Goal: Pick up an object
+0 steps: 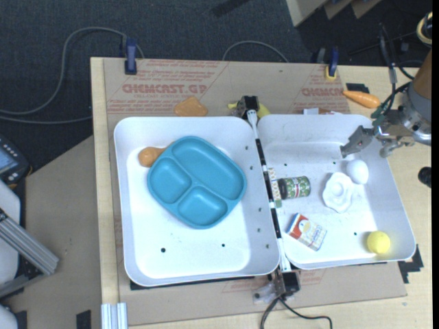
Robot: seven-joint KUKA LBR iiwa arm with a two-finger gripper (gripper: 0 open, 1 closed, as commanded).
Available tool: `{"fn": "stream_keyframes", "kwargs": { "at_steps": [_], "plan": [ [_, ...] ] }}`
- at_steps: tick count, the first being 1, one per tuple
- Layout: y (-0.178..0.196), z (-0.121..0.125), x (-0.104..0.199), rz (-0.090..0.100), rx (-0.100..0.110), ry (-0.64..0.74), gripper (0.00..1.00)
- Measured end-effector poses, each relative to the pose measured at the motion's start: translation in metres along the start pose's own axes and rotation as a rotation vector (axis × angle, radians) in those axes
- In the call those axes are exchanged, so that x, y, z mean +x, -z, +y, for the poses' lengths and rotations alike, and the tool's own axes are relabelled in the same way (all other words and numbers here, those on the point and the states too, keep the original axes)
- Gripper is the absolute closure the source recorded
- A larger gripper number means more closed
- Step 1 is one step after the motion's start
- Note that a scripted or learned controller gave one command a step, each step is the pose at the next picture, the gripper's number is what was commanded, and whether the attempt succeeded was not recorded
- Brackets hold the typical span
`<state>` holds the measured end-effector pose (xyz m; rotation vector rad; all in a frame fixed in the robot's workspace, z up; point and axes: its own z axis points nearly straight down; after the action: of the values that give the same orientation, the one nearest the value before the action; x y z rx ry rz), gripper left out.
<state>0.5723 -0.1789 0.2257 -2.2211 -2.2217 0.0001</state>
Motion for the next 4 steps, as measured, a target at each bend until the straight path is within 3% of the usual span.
{"fn": "stream_keyframes", "kwargs": {
  "at_steps": [1,2,3,4],
  "plan": [
    [-0.073,0.025,0.061,0.004,0.006,0.006,0.0],
    [-0.146,0.011,0.085,0.003,0.007,0.002,0.0],
    [-0.141,0.039,0.062,-0.002,-0.004,-0.001,0.0],
    [-0.141,0.067,0.067,-0.001,-0.004,0.002,0.0]
  ]
}}
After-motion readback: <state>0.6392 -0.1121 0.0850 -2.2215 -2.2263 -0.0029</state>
